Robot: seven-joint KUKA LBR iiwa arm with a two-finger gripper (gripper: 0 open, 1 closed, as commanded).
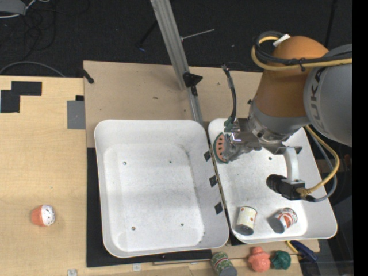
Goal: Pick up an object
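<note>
Far left, on the bare bench (40,154): a small orange-and-white ball (43,215), well apart from both bins. Next, the left bin (106,137), shallow and white, with a bare speckled floor and raised rims on every side. Along the seam between the bins: black clips and two rims touching, a low double ridge to clear in any crossing. Right of the seam, the right bin (322,226), with three candidate objects: a round dark item with red and white markings (221,148) at the far-left corner, hard against the rim; a small cream cup (246,219) on its side near the near rim; a red-and-white can (283,219) just beside it, also on its side. Above the round item, the hand (232,145), low over that corner, partly masking it; state of the hand: cannot tell, tips hidden among metal parts and the item. Judged stage: approach or grasp attempt at the corner item; no lift seen, nothing visibly pinched, so pick-up not yet done. Room for moving: tight at the corner rim, freer over the bin's middle; black fitting (287,186) and yellow cable close on the right. Near edge of the bench: green, orange and dark-green toys (259,260).
</note>
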